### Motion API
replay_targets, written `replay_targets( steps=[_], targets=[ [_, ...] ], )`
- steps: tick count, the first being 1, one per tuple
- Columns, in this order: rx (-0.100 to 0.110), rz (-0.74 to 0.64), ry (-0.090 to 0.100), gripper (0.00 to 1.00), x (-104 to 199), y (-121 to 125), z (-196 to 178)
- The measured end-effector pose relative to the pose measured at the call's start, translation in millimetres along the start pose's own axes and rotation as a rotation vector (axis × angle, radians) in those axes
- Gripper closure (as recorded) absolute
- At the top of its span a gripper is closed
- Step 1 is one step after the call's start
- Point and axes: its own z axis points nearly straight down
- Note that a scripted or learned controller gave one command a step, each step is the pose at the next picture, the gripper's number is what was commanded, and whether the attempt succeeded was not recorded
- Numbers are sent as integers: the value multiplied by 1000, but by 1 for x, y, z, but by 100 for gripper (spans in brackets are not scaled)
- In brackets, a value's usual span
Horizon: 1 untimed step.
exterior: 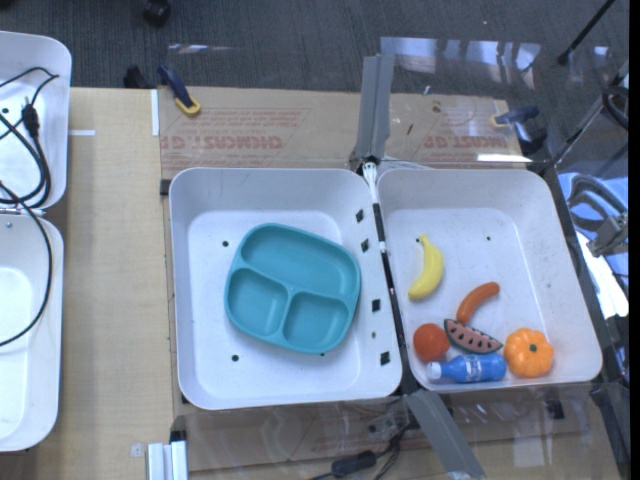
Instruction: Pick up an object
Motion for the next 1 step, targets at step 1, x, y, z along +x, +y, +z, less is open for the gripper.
replay_targets(
  steps=[1],
  targets=[
    [-1, -131, 0, 0, -19, -6, -91]
  ],
)
